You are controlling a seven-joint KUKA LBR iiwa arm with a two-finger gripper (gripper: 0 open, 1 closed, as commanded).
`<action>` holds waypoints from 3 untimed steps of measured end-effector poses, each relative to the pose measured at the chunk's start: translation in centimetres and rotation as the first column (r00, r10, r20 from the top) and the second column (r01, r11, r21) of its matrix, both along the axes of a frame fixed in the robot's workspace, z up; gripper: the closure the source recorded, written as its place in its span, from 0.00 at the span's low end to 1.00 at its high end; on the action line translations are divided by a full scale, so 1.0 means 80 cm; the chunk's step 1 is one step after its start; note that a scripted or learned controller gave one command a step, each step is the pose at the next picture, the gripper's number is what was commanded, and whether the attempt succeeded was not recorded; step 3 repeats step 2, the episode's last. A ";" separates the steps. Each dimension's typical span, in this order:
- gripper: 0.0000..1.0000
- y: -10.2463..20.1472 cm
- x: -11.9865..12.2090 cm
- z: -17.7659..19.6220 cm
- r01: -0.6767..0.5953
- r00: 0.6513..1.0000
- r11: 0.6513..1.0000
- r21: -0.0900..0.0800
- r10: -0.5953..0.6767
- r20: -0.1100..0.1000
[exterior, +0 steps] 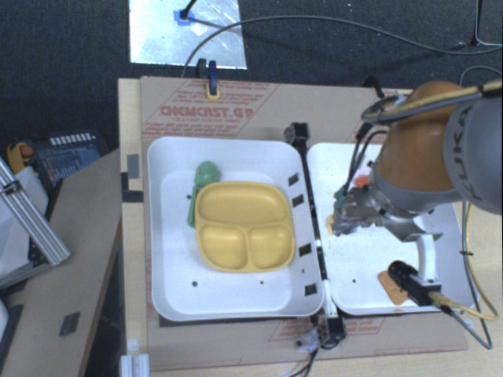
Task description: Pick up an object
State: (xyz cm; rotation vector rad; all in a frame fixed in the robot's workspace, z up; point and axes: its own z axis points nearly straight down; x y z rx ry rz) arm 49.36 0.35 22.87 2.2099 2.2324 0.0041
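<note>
**A:** Where is the end effector?

**B:** Low over the right bin, close to that bin's left edge, beside the divider that it shares with the left bin. The grey and orange arm hangs above it and covers much of the right bin's far half.

**A:** Spread or pressed together?

**B:** I cannot tell; it is small and blurred from this angle, and nothing can be seen pinched in it.

**A:** What is there to pick up?

**B:** A yellow plate with three compartments lies flat in the middle of the left bin. A green thing lies at the plate's far left corner, partly tucked under it. In the right bin, a small orange piece lies by the edge lowest in the view, toward the right corner, well apart from the end effector.

**A:** And the bins themselves?

**B:** Side by side on the counter, touching along the middle.
</note>
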 end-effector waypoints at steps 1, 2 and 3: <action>1.00 0.058 -0.005 0.007 0.000 1.000 1.000 0.000 0.000 0.000; 1.00 0.128 -0.005 -0.012 0.000 1.000 1.000 0.000 0.000 -0.003; 1.00 0.128 -0.005 -0.012 0.000 1.000 1.000 0.000 0.000 -0.003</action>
